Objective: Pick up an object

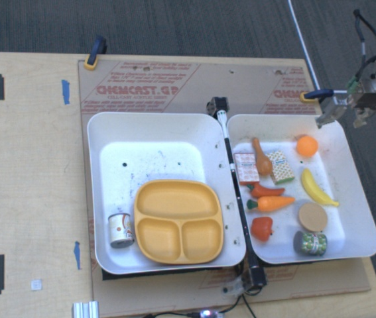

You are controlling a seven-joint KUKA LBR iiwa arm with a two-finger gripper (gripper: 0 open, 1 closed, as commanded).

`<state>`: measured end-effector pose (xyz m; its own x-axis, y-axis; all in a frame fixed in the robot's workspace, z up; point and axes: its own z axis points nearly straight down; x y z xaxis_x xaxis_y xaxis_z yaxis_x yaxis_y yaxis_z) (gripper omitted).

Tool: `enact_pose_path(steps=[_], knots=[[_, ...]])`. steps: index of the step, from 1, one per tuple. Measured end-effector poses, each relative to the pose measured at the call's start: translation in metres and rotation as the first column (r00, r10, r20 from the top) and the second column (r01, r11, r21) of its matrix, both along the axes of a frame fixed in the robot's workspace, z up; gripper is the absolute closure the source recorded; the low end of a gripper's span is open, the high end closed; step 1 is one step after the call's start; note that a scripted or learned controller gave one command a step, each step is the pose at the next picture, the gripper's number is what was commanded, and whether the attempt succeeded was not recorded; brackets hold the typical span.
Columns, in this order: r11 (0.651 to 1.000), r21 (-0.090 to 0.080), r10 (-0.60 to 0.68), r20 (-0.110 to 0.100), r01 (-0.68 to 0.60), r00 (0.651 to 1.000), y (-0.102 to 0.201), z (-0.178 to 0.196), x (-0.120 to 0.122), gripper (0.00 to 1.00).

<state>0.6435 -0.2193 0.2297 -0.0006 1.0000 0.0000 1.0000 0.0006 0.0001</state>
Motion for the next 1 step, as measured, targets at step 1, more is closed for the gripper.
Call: enact_pose_path(steps=[1], knots=[[1.000,0.009,0.005,0.004,-0.005,1.000,0.0021,-0.1324,0.0007,0.00]])
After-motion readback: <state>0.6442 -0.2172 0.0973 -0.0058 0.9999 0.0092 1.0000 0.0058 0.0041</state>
